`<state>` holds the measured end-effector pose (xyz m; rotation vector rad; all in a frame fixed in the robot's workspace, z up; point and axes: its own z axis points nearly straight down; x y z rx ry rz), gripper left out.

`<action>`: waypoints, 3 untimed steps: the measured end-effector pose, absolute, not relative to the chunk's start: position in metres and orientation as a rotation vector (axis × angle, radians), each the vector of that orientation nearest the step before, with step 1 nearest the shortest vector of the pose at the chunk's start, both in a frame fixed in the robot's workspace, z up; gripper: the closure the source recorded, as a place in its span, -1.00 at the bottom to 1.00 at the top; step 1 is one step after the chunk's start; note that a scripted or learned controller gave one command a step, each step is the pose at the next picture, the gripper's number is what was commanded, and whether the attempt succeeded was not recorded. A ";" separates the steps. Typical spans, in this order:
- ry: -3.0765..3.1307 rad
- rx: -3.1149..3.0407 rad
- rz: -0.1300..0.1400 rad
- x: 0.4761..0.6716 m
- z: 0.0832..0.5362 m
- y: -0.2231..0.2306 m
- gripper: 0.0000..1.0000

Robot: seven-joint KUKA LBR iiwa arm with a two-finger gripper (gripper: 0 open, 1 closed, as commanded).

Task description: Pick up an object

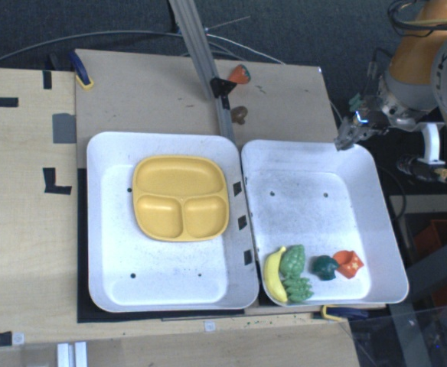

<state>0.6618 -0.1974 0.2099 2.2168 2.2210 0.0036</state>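
Several toy foods lie in the near end of the right bin (315, 167): a yellow banana (273, 276), a green leafy piece (293, 270), a small dark green item (324, 267) and a red-orange pepper (349, 263). My gripper (347, 138) hovers over the far right corner of that bin, well away from the toys, with nothing visible between its fingers.
The left bin (109, 205) holds a yellow three-part plate (181, 197). A grey pole (200, 48) slants down to the gap between the bins at the back. The arm (419, 67) reaches in from the right edge.
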 end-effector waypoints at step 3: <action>2.230 2.217 0.000 0.626 0.251 -0.093 1.00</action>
